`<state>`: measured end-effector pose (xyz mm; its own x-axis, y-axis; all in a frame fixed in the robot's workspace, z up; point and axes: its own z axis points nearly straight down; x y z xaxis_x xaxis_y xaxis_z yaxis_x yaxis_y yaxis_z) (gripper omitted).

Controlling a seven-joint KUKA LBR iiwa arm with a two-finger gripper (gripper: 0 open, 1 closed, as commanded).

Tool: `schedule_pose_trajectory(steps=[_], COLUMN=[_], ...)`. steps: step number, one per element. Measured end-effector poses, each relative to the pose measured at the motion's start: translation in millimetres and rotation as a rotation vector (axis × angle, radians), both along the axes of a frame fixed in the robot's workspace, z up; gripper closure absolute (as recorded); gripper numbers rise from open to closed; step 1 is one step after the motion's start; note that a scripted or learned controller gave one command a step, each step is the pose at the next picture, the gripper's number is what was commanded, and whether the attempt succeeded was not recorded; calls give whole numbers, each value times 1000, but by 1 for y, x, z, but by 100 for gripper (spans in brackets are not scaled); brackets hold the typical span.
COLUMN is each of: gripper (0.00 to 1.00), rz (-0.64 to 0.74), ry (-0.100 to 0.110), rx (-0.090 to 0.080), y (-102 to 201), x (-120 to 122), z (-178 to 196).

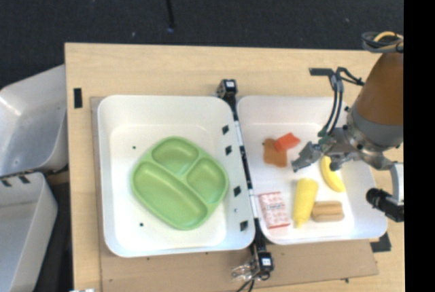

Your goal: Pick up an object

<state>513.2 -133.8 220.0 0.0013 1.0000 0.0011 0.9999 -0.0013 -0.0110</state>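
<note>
The right bin (272, 111) holds several small objects. Near its middle are an orange-red piece (288, 141) and a brown piece (275, 155), touching each other. A yellow banana (332, 177) lies to their right, with a yellow bottle (304, 200) and a tan block (327, 212) in front of it. A red-and-white packet (273, 209) lies at the bin's front left. My gripper (316, 157) hangs low over the bin, just above and left of the banana and right of the brown piece. I see nothing held in it.
The left bin (115, 128) holds a green divided plate (179, 181). A raised divider with black clips (239, 161) separates the two bins. The arm's orange band (382, 90) and grey wrist stand over the right bin's right side, with cables beside them.
</note>
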Motion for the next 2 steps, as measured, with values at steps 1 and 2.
schedule_pose_trajectory(steps=[1,2], gripper=[0,0], rz=[3,0], ry=[-12,-7], rx=[-2,-2], y=[0,-3], x=[3,-4], z=[6,-39])
